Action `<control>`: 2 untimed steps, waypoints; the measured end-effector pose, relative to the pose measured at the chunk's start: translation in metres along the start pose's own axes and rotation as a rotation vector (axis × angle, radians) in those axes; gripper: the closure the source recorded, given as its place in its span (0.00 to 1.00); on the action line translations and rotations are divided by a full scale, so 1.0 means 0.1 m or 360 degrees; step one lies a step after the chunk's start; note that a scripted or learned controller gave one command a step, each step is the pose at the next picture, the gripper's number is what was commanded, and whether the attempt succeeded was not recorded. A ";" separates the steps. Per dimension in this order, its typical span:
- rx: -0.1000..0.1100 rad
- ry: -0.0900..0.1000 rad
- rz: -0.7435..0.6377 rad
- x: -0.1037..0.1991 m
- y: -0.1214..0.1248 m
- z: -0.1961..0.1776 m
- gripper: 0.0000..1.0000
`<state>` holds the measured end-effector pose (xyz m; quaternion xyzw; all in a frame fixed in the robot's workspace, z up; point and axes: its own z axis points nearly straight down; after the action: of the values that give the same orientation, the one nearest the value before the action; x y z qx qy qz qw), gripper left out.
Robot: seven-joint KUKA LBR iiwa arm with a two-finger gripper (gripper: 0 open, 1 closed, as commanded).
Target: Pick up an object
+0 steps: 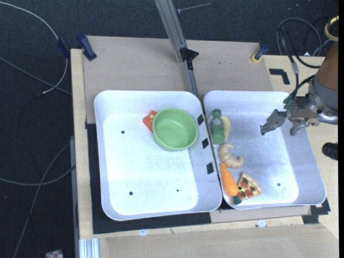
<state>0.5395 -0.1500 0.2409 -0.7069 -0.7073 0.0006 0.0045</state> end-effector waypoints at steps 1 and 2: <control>0.0016 0.0003 0.0001 0.05 0.02 0.64 0.00; 0.0017 0.0005 0.0001 0.15 -0.04 1.16 0.00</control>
<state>0.5352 -0.1340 0.1247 -0.7072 -0.7069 0.0033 0.0093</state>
